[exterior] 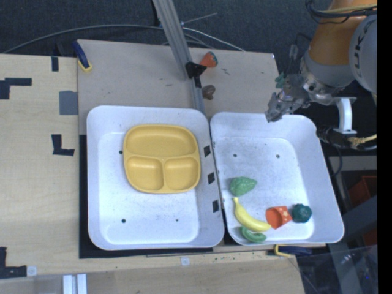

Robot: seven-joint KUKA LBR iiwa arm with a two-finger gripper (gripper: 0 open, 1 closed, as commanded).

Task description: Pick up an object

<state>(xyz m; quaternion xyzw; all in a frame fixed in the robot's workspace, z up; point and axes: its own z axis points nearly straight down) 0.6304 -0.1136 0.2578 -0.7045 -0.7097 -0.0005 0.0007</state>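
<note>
The banana (248, 218) is lying near the right bin's (318, 164) front wall, clustered with other toys. We are hovering our tool (277, 110) over the far rim, well apart, seemingly carrying nothing; its grip state we cannot tell.

You are looking at a robotics lab, not a home. The surface (135, 72) is bare plywood marked with black tape, and two white bins (98, 164) sit on it left of and below the pincer (274, 114). A metal post (174, 29) rises left of it, with cables trailing across dark carpet.
</note>
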